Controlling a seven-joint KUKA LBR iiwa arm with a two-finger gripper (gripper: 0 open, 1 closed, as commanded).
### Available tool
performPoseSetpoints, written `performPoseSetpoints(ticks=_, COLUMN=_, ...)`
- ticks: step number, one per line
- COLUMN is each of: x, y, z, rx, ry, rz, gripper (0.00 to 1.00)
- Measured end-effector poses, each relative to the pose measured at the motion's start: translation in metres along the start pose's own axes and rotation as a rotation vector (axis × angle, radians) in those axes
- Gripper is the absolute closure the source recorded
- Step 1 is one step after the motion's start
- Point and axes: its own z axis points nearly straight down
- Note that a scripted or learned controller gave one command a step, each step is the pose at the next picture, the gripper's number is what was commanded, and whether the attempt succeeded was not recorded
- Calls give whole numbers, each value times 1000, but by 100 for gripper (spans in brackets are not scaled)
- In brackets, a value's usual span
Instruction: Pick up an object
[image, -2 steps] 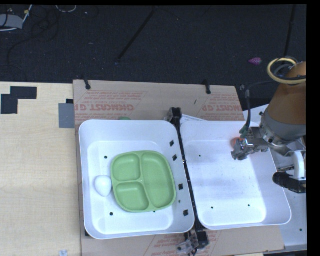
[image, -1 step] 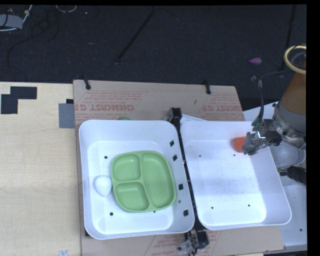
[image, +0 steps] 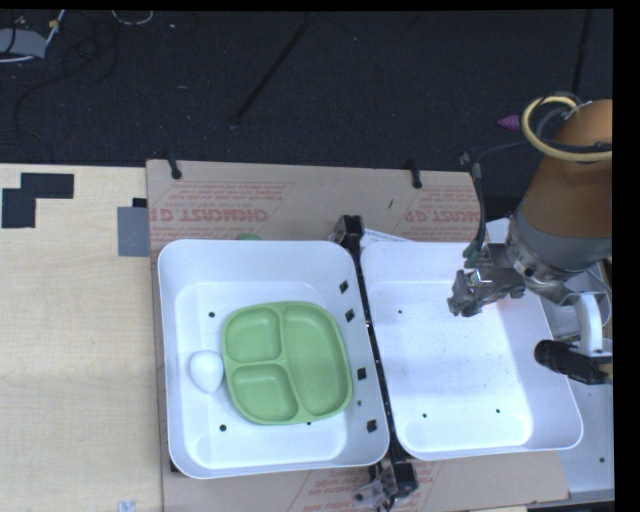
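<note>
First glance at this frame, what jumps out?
The green divided plate in the left bin grabs the eye first, with a small white egg-shaped object touching its left edge. Next is the arm's orange band at the right, its gripper over the upper right part of the right bin, far from both objects.

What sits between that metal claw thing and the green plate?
In the camera view, bare white floor of the right bin, then the black divider where the bins meet, lie between the tool and the green plate.
</note>
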Motion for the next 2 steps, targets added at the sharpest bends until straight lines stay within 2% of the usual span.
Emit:
performPoseSetpoints(ticks=1, x=56, y=-8, z=16, rx=2, ry=0, rz=0, gripper=100)
performPoseSetpoints(ticks=2, x=99, y=-12, z=24, rx=2, ry=0, rz=1, gripper=100)
